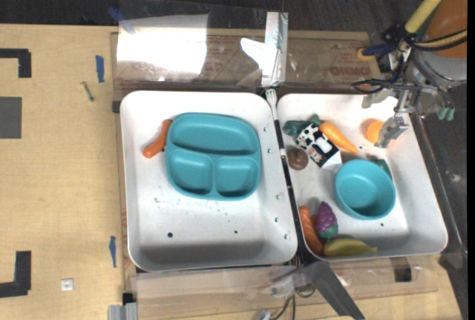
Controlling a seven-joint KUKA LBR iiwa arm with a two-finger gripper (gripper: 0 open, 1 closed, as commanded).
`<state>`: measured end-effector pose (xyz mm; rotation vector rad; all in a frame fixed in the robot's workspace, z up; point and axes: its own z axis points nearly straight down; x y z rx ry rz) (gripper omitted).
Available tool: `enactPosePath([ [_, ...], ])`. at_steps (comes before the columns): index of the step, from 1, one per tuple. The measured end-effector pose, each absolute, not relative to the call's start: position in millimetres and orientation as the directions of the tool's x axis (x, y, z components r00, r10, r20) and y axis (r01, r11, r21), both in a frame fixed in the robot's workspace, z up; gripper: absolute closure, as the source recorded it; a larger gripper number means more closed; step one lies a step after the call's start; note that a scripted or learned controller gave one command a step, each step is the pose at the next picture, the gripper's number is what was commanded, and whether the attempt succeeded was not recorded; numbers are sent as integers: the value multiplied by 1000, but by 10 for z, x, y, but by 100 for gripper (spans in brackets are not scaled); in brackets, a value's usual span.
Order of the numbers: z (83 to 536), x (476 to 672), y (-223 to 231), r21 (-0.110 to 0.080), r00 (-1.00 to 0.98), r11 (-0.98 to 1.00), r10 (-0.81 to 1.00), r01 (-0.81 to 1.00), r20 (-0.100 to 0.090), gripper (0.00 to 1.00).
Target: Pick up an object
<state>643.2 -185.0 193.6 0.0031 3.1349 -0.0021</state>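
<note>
Your gripper (393, 127) hangs at the far right corner of the right bin (427, 233), right beside a small orange piece (371, 129); how it stands toward that piece, and whether it has hold of anything, you cannot tell from here.

The risk is the corner itself: the orange piece lies close to the bin's far wall, so a descent could land on the rim or nudge the piece away rather than take it. Just beside it are a carrot (340, 137) and a black-and-white block (315, 144), with a blue bowl (364, 190) toward the middle (a glancing touch could shove any of them).

Much is hard to read. The orange piece is half covered by the gripper, so its shape is unclear. At the near left corner of the right bin, a purple thing (325, 220), a yellow one (347, 245) and an orange one (307, 226) crowd together. The left bin (141, 222) carries a blue divided plate (212, 155) and an orange sausage-like thing (156, 140) by its left edge.
</note>
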Motion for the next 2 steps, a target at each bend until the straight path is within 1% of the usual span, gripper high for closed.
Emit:
enactPosePath([
  [1, 889, 6648, -2246, -3, -997, 997, -74, -74, -2, 0],
  [2, 1019, 6687, -2217, -5, -997, 997, -77, -77, -16, 100],
])
